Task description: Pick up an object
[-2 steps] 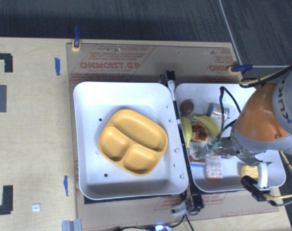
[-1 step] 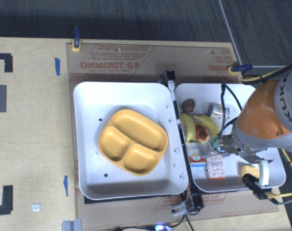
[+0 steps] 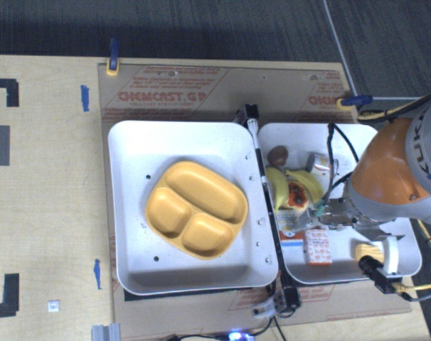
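Where bins adjoin, yellow tray (image 3: 195, 209) leftward.

A pale plywood counter (image 3: 45, 212) with black tape marks fills the frame's left and centre, dark grey carpeted floor (image 3: 201, 13) across the top.

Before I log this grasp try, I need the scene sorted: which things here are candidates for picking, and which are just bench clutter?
Part of the job:
- pincer, low in the right bin
- bananas
- small red-and-white packet
- brown round item
- yellow sectioned tray in the left bin

Lying about:
- blue clamps
- cardboard sheet
- cables
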### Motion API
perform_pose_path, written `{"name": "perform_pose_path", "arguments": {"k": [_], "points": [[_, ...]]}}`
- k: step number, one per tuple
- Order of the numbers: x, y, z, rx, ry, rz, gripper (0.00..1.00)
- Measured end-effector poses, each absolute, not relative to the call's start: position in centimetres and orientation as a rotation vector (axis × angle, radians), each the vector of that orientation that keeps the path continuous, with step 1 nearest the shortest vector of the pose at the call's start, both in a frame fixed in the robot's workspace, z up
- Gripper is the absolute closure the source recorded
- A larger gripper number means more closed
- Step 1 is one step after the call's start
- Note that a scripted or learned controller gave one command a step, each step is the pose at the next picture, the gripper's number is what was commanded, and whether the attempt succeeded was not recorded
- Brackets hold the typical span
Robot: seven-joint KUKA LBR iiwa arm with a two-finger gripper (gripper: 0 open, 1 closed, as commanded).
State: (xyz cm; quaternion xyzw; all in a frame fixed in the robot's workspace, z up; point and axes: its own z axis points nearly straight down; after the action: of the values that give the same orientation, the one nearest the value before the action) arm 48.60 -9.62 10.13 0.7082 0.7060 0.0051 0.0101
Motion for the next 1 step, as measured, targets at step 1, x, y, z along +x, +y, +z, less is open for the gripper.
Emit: {"name": "perform_pose_path", "arguments": {"k": [1], "points": [[48.44, -9.27, 8.96, 2.214, 2.211, 0.016, 0.0]]}}
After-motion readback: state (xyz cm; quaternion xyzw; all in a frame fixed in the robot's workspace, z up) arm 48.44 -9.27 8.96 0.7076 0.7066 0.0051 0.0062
